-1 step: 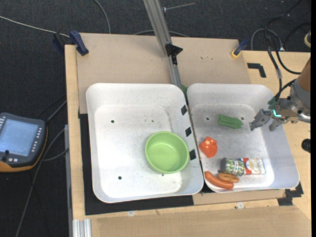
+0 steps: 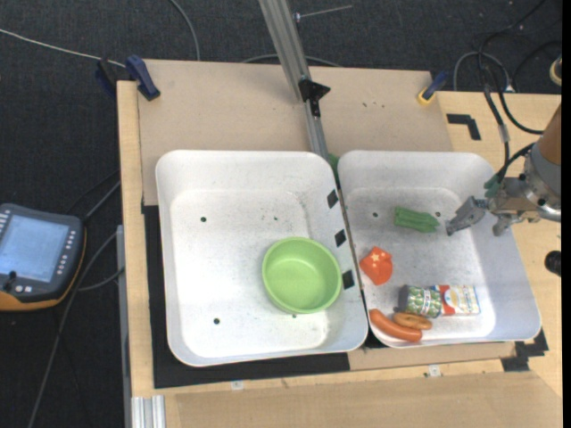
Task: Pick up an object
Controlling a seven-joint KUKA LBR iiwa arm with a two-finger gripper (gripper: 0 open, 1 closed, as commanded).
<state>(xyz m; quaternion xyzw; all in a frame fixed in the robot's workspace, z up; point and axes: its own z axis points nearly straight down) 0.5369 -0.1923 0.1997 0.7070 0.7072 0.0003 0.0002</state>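
The gripper (image 2: 482, 218) hung over the right bin (image 2: 500, 266), fingers spread, holding nothing; the arm was cut off at the right edge. A green object (image 2: 416, 220), hard to identify, lay just left of it.

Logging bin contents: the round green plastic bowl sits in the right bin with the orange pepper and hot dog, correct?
Not quite. The camera view shows the round green plastic bowl in the left white bin; the orange pepper and hot dog lie in the right bin.
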